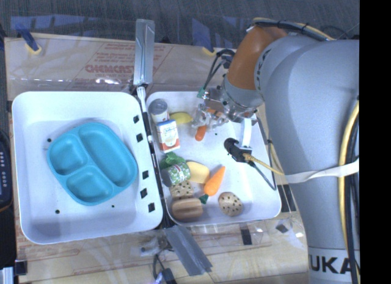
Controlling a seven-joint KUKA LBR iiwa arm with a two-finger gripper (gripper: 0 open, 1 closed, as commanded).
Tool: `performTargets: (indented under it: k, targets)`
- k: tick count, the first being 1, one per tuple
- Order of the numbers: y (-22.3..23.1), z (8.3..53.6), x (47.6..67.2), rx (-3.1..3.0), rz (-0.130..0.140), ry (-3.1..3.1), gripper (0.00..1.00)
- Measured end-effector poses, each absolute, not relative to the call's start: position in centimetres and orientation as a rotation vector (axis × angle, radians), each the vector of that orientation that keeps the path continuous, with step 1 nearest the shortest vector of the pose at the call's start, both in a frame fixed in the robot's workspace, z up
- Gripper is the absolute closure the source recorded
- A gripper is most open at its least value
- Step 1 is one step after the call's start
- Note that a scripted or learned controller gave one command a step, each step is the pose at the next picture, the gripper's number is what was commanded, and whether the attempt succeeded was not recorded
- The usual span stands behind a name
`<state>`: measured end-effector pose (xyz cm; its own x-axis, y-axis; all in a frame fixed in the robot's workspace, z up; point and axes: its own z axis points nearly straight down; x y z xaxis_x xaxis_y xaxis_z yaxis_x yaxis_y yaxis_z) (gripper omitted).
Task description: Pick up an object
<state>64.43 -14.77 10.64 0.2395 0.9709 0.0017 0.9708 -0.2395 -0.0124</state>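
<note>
My gripper (203, 124) hangs over the upper middle of the right bin (263, 206), fingers pointing down. A small orange piece (200, 134), shaped like a little carrot, stands nearly upright with its top end pinched between the fingertips. Its lower end is just above or on the bin floor; I cannot tell which. Just left of the gripper lie a yellow banana (181, 118), a small silver can (157, 107) and a red and white carton (168, 135).
The front of the right bin holds a green item (174, 165), a yellow fruit (197, 171), a bigger carrot (214, 180), a burger (187, 208) and a speckled brown lump (230, 203). A blue divided plate (91, 162) lies in the left bin (24, 215).
</note>
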Motion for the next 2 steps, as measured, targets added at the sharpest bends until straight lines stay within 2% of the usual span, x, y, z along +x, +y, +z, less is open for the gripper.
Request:
performTargets:
  k: [1, 2]
  targets:
    - [-18.0, 9.1, 65.7, -2.505, 0.006, -1.886, 1.0]
    - [-14.2, 21.4, 66.0, -2.543, -0.008, -1.849, 1.0]
